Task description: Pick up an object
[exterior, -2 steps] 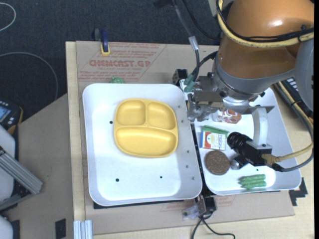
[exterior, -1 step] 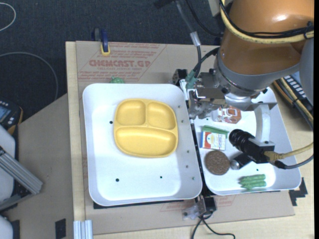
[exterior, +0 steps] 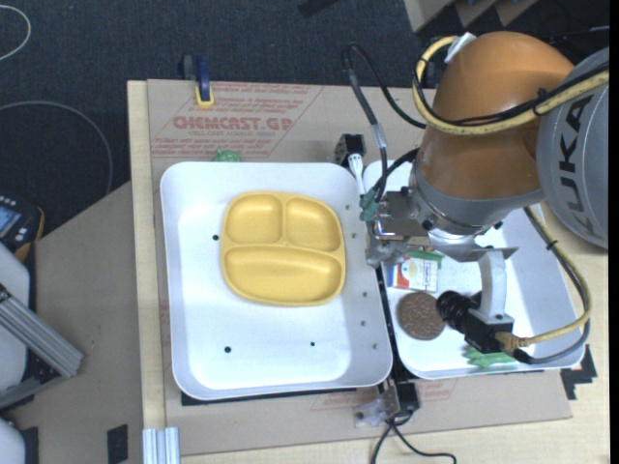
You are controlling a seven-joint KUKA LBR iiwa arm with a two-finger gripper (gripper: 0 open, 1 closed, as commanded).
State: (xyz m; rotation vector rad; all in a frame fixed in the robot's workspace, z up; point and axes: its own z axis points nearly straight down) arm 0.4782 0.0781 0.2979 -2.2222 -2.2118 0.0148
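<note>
The gripper (exterior: 416, 245) hangs over the right bin (exterior: 551, 269); whether it grasps anything I cannot tell. Just below it lie a small carton (exterior: 414, 275), perhaps, and a brown disc (exterior: 421, 314).

The yellow tray (exterior: 283, 247) is looking like smooth, softly glossy moulded plastic. The white bins (exterior: 193, 288) are showing a smooth, slightly shiny plastic finish. The bench (exterior: 242, 119) is appearing as matt brown board with red print. The arm's orange band (exterior: 484, 114) is gleaming, glossy; the grey ring (exterior: 464, 206) under it is looking like dull metal. The brown disc (exterior: 421, 315) is looking matt and grainy.
</note>
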